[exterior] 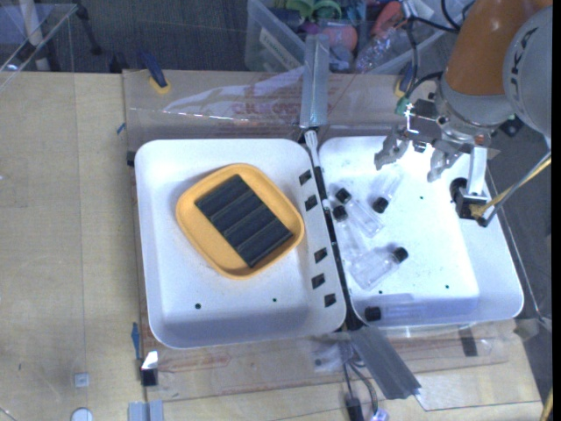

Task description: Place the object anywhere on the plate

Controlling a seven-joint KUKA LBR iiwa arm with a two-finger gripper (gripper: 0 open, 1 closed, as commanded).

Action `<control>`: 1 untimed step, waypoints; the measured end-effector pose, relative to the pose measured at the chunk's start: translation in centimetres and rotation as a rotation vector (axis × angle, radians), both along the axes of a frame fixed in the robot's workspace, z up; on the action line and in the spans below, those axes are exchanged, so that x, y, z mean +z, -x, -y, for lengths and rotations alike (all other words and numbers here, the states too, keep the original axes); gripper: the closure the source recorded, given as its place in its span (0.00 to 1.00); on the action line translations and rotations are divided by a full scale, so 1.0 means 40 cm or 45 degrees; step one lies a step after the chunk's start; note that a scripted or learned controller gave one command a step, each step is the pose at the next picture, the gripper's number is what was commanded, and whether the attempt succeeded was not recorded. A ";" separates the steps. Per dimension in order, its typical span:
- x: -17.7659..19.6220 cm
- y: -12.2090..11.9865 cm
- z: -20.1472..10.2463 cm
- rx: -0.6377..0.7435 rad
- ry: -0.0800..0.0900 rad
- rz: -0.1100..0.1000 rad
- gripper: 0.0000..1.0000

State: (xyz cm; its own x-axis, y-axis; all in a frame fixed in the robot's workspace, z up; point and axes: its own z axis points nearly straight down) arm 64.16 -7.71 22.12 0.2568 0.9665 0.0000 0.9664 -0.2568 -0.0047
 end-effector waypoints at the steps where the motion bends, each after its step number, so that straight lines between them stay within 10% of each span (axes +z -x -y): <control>1: 0.045 0.036 -0.039 -0.045 -0.001 -0.001 0.00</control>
State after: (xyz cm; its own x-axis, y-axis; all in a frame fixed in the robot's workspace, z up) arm 62.72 -6.14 23.93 0.2907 0.9568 0.0007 0.9568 -0.2907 -0.0054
